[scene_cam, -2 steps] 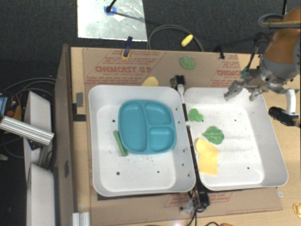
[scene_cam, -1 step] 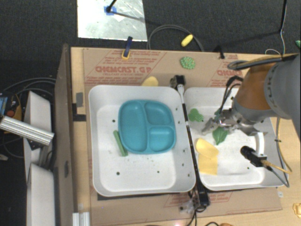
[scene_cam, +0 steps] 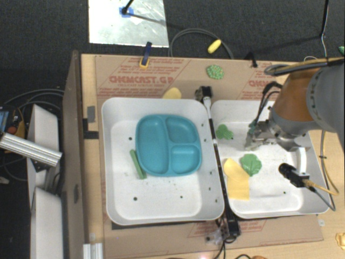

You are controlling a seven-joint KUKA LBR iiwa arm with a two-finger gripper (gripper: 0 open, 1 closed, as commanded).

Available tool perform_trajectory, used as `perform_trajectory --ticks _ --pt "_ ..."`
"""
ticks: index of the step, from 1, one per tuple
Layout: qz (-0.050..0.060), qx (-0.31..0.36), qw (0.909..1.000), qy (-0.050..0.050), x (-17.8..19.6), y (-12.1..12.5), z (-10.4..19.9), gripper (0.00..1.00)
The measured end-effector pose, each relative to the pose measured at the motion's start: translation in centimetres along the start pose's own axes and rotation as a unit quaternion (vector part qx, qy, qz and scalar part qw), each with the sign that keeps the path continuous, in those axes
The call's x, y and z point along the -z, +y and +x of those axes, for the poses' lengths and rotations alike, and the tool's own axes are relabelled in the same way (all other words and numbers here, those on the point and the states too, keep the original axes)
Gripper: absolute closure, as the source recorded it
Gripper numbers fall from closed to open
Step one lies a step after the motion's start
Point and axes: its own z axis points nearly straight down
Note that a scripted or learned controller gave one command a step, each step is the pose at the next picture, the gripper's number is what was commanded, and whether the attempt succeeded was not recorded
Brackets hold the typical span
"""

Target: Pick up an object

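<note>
Looking down on the counter [scene_cam: 135, 72] w/ two white bins side by side. Left bin [scene_cam: 116, 161] has a teal divided plate [scene_cam: 167, 144] sitting flat in the middle, and a green stick [scene_cam: 137, 164] lying right against the plate's lower-left edge.

Right bin [scene_cam: 280, 198] is where the pickable stuff is, 3 things:
- small green piece [scene_cam: 223, 132], close to the bin's left wall
- leafy green piece [scene_cam: 251, 164], more toward the middle
- yellow piece [scene_cam: 237, 181], flat on the bin floor, touching the leafy one on its left side

The arm [scene_cam: 302, 99] comes in from the right, and the claw [scene_cam: 252, 139] is down low in the right bin. It's just to the right of the small green piece and just behind the leafy one. Can't tell whether the claw is apart or together from this angle, tbh, too small and dark. It looks close to both green pieces, but I can't make out contact w/ either.

Outside the bins: a round green thing [scene_cam: 215, 72] on the counter behind the right bin, and a pale yellow thing [scene_cam: 172, 94] at the back rim of the left bin. A foil sheet [scene_cam: 128, 15] lies on the dark floor beyond the counter.
</note>
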Motion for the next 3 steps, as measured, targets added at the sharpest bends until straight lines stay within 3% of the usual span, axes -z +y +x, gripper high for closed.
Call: perform_trajectory --ticks 1,2,3 --pt "0.0 0.0 1.0 0.0 0.0 0.0 0.0 0.0" --pt "0.0 -0.001 1.0 0.0 -0.9 -5.8 2.3 0.0" --pt "-0.002 -0.001 1.0 -0.002 -0.9 0.3 -3.6 0.0"
